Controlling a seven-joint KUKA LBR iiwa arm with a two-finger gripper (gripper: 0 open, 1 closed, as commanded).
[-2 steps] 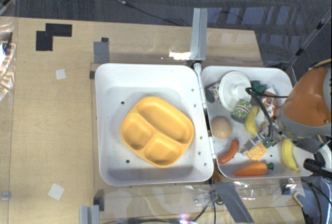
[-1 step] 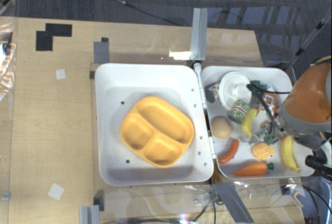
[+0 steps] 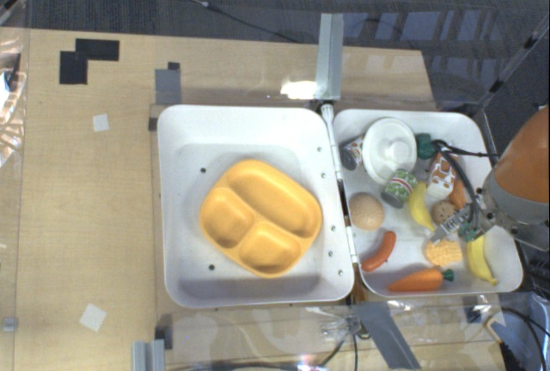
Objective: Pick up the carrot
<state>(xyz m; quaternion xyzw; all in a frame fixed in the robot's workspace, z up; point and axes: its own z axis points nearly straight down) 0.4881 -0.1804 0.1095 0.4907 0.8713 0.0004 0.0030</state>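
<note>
Your carrot lies flat along the right bin's near wall, just below and left of the gripper, beside the corn. Come down square across its orange middle, clear of the green top and banana. Your arm reaches in low from the right, orange band visible; whether it's open or closed, I cannot tell.

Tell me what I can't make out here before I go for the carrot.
- Gripper: small and dark against the cluttered right bin; finger state unreadable.
- Arm: cut off by the camera view's right edge.
- Items around the gripper: overlapped by cables and each other, too small to identify.
- Can: label too small to read.
- Carrot: fully visible by the bin's front wall, beside the corn.
</note>
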